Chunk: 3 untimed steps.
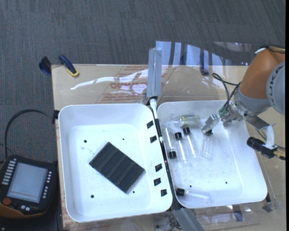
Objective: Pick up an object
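The right bin (253, 177) holds several clear vials with black caps. Two lie side by side (182, 139), another rests near the front rim (190, 193), and a capless one (207, 148) lies toward the middle. A vial with a yellowish end (188, 120) sits near the back. My gripper (210, 125) hangs low over the back of this bin, just above the capless vial and right of the yellowish one. Nothing can be seen between its fingers. A black ribbed pad (117, 167) lies flat in the left bin (70, 129).
Black clips (157, 153) line the ridge between the bins. A teach pendant (23, 183) sits off the bench at the lower left. A blue clamp (62, 65) grips the bench's back left corner. A clear shield (183, 57) stands behind the bins.
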Each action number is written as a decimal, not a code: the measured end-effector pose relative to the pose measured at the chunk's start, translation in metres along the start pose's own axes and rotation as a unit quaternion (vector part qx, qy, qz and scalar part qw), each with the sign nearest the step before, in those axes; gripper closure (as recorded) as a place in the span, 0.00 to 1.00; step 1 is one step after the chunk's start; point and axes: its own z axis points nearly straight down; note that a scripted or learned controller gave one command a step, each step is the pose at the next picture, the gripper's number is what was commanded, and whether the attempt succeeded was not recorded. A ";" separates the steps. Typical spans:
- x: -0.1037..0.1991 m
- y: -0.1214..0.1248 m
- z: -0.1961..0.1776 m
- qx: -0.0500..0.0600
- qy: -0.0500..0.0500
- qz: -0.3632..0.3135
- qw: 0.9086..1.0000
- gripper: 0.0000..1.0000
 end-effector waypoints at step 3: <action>0.112 0.023 0.001 0.002 -0.001 0.018 1.000 1.00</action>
